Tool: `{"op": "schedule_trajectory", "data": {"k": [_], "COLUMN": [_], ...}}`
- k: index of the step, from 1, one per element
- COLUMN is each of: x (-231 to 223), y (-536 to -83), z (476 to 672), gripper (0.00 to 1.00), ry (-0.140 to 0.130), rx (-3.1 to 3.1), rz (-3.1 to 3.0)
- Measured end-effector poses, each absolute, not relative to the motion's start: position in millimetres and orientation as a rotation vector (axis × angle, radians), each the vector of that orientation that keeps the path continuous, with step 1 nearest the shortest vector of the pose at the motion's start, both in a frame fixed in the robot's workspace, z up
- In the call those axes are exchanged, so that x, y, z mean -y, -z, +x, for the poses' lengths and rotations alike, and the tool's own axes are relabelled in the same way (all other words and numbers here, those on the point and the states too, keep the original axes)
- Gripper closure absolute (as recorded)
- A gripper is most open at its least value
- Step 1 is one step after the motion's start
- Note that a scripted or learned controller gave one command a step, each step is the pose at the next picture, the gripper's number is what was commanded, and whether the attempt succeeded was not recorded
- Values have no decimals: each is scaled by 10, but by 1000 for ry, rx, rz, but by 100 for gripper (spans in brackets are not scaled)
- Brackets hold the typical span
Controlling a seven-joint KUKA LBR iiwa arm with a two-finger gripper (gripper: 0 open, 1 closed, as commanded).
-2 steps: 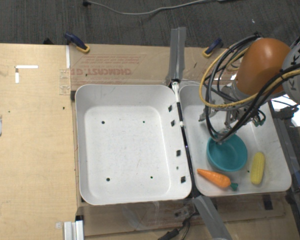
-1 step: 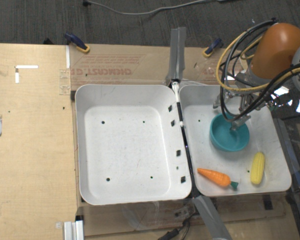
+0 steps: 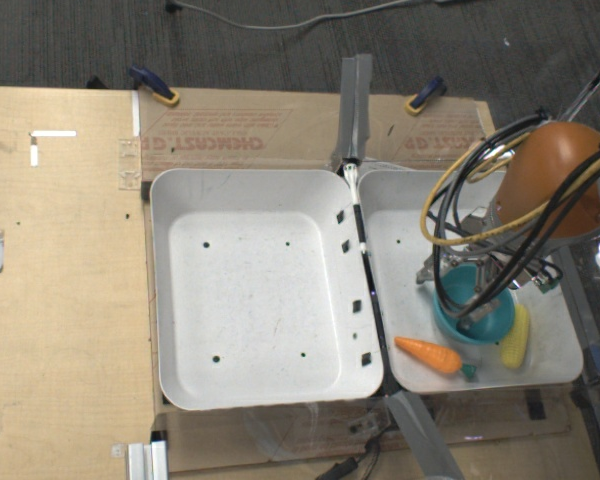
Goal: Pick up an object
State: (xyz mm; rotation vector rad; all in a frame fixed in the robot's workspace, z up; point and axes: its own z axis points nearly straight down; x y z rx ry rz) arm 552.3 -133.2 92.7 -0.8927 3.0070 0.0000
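The right bin point(image 3: 400, 218) holds a teal bowl point(image 3: 475, 313), an orange toy carrot point(image 3: 430, 355) with a green tip near the front edge, and a yellow banana-like object point(image 3: 516, 336) beside the bowl. The arm, with its orange band point(image 3: 550, 178) and looped cables, hangs over the right bin. Its gripper point(image 3: 472, 286) reaches down into the teal bowl, largely hidden by cables and the wrist.
The left bin point(image 3: 255, 288) lies next to the right one, divided by a grey strip with black clips point(image 3: 358, 248). Cardboard point(image 3: 240, 133) backs both bins, held by two clamps. A wooden bench surface point(image 3: 60, 268) spreads to the left.
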Motion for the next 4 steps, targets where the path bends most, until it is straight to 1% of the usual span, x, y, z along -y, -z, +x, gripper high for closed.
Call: {"op": "schedule_trajectory", "data": {"k": [1, 2, 3, 4], "x": [1186, 1182, 1318, 1548], "y": [-921, -1077, -1889, -1106], "z": [4879, 4973, 5757, 5090], "gripper": [0, 100, 100, 100], "ry": [0, 19, 0, 8], "rx": [-3038, -3006, -2894, -2818], "rz": [-792, -792, -1208, -1294]}}
